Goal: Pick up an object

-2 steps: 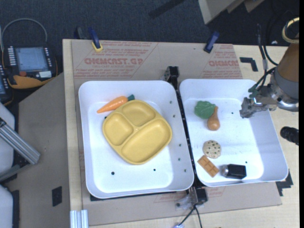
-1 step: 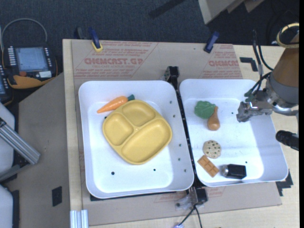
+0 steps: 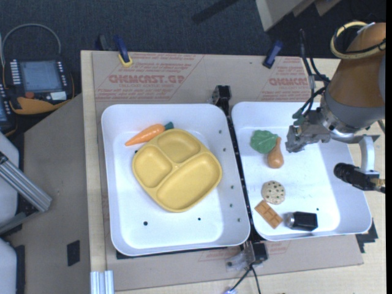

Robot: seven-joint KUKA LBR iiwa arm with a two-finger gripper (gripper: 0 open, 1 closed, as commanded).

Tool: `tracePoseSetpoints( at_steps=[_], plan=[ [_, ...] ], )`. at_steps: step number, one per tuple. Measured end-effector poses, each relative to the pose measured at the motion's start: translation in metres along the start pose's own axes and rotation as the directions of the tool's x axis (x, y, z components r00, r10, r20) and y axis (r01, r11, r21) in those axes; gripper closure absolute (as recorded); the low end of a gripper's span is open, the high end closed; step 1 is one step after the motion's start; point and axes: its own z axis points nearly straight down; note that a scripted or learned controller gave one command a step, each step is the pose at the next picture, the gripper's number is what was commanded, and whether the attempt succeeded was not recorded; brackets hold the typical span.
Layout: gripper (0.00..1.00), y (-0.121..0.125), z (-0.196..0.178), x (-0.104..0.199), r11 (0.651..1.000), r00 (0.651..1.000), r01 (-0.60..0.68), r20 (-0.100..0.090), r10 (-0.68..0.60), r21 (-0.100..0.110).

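Gripper (image 3: 294, 141) sat low in the right bin (image 3: 349, 210), just right of the pear (image 3: 275, 156) and leaf (image 3: 263, 141). Couldn't tell its state. Cookie (image 3: 273, 192) lay nearer the front.

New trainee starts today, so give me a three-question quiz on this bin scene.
1. True or false: the carrot lies in the right bin.
2. Which item lies nearest the gripper? A) cookie B) pear C) black block
3. Fill in: the yellow tray has ___ compartments.

Key: 1 false, it lies in the left bin, touching the tray's rim. 2 B. 3 three.
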Motion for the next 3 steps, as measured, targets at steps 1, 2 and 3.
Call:
tracePoseSetpoints(
  at_steps=[1,2,3],
  plan=[
    [1.0,0.007,-0.011,0.058,1.0,1.0,0.002,-0.002,-0.002,-0.001],
    [1.0,0.016,-0.005,0.113,1.0,1.0,0.001,-0.001,-0.001,0.001],
    [1.0,0.01,0.001,0.159,1.0,1.0,0.0,-0.002,0.0,0.005]
  ],
)
